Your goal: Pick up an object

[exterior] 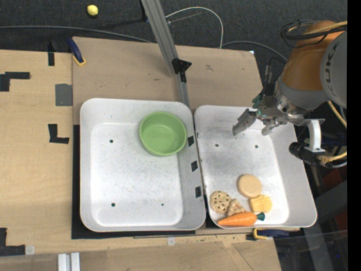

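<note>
Your gripper (252,125) hangs over the far end of the right bin (293,168), jaws spread apart with nothing between them.

The objects you could pick sit bunched in that bin's near corner, well apart from the gripper: a tan round biscuit (249,184); a yellow ridged piece (261,203) just beside it; a chocolate-chip cookie (219,200) to their left, touching a second speckled cookie (235,207); a toy carrot (240,219) lying flat along the near wall; in the left bin (98,168) you have a green bowl (163,133) standing upright near the far right corner; a small yellow ball (92,9) rests on the dark floor beyond the bench.
</note>
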{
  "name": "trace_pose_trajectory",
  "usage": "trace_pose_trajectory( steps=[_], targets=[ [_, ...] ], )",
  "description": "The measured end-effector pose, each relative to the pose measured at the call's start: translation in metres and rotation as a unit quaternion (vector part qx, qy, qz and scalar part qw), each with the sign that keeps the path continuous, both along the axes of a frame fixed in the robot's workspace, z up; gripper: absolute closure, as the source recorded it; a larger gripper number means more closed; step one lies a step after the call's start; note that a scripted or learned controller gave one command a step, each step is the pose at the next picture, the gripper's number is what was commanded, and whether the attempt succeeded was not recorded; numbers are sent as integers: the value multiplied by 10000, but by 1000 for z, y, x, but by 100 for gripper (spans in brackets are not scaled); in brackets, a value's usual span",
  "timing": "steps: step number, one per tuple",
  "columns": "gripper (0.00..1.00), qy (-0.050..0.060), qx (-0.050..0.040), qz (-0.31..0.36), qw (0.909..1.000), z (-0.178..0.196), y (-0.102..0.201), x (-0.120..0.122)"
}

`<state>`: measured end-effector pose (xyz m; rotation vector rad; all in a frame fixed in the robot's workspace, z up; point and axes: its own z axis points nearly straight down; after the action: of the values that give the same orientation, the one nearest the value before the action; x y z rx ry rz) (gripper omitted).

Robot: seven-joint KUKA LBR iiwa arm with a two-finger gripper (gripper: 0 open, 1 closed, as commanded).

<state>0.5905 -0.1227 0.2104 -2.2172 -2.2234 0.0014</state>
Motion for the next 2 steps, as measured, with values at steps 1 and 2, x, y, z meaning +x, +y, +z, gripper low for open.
trace_pose_trajectory(
  steps=[1, 2],
  targets=[
    [0, -2, 0, -1, 10000, 0, 0, 0],
    [0, 31, -2, -5, 10000, -64, 2, 2]
  ],
)
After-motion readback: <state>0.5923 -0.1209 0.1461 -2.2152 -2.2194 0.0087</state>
